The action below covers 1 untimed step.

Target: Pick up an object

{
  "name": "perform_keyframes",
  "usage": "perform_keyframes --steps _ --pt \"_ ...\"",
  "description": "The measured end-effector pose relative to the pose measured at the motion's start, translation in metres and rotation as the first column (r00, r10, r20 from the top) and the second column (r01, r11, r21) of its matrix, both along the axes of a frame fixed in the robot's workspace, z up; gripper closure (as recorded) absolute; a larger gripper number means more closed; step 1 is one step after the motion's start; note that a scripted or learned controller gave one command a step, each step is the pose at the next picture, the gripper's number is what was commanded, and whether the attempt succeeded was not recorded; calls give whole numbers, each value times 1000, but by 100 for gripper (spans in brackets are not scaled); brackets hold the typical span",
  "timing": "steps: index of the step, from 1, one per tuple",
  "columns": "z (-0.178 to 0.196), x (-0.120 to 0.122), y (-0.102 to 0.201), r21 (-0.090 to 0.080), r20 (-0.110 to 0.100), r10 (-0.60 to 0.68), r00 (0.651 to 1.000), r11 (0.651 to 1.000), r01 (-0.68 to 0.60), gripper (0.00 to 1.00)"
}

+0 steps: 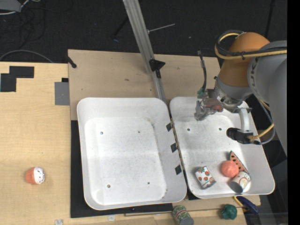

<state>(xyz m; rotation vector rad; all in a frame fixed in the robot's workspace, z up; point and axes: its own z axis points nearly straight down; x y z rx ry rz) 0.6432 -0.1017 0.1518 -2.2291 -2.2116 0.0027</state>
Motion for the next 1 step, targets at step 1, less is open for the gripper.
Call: perform_keyframes --steps 1 --pt "61 -4 -8 -1 6 4 1000 1000 -4 100"
